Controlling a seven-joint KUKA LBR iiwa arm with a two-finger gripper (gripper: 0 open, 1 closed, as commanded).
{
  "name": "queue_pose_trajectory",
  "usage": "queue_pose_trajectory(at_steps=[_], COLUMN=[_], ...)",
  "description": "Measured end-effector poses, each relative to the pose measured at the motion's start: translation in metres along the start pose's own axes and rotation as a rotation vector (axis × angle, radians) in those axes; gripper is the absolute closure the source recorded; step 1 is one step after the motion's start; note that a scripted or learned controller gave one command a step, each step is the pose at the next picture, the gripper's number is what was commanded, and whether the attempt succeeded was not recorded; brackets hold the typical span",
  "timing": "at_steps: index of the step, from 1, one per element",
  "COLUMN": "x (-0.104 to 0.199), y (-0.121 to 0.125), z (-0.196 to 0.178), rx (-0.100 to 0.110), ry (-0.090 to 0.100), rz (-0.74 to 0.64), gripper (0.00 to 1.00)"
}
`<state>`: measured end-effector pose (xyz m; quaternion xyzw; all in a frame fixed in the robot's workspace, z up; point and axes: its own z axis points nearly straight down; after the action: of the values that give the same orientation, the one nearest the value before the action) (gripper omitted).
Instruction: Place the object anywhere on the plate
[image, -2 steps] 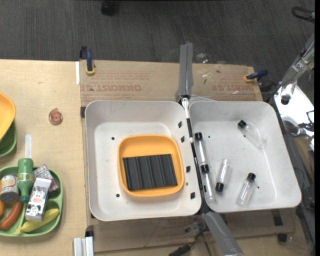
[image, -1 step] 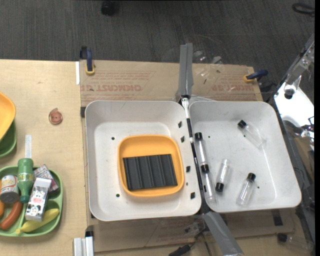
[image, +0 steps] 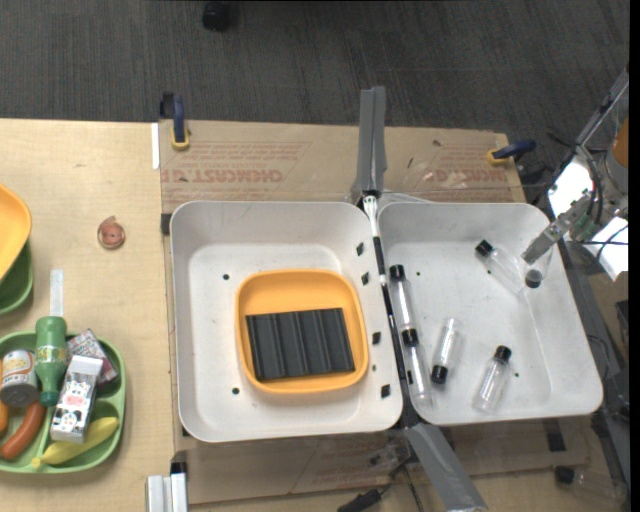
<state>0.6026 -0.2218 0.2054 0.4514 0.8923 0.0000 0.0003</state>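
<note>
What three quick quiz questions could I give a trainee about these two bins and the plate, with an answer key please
1. True or false: the orange plate sits in the right bin.
2. Which thing lies closest to the gripper?
A. the vial by the divider
B. the vial at the bin's upper right
C. the dark ridged block
3. Fill in: the dark ridged block rests on the ____.

Key: 1 false, it sits in the left bin; 2 B; 3 orange plate.
</note>
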Motion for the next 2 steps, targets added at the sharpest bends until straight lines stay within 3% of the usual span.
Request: queue_pose_trajectory(at_steps=[1, 2], x=[-0.018, -0.024], y=[0.026, 0.032], z=[-0.088, -0.118], rx=[-0.001, -0.002], ry=[-0.003, -0.004], rz=[-0.184, -0.480], gripper=[1.00, 1.00])
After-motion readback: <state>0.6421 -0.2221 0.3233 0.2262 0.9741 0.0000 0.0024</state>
